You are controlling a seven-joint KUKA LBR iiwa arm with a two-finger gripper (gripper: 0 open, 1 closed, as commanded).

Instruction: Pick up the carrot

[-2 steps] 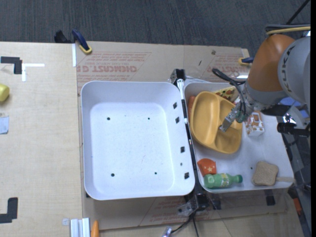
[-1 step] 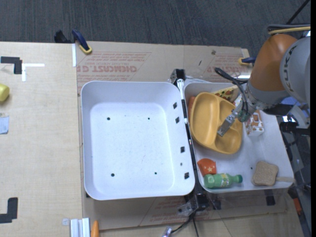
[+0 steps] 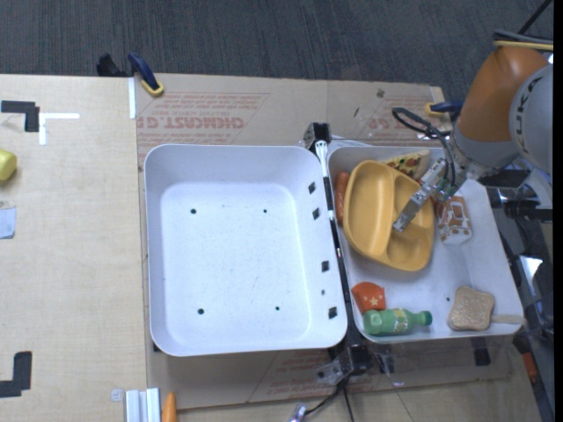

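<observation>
The pincer [image 3: 406, 217], its opening impossible to judge, hovers over a yellow bowl [image 3: 383, 218]; the carrot [image 3: 340, 196] lies beyond the bowl's far rim, long axis along the bin wall.

A yellow bowl [image 3: 387, 214], green bottle [image 3: 398, 322] and tan toast [image 3: 471, 309] in white bins [image 3: 163, 236].

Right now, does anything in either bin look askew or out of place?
Yes. The yellow bowl in the right bin sits tilted on edge against the left wall, over an orange item, possibly the carrot. The gripper reaches into it.
</observation>
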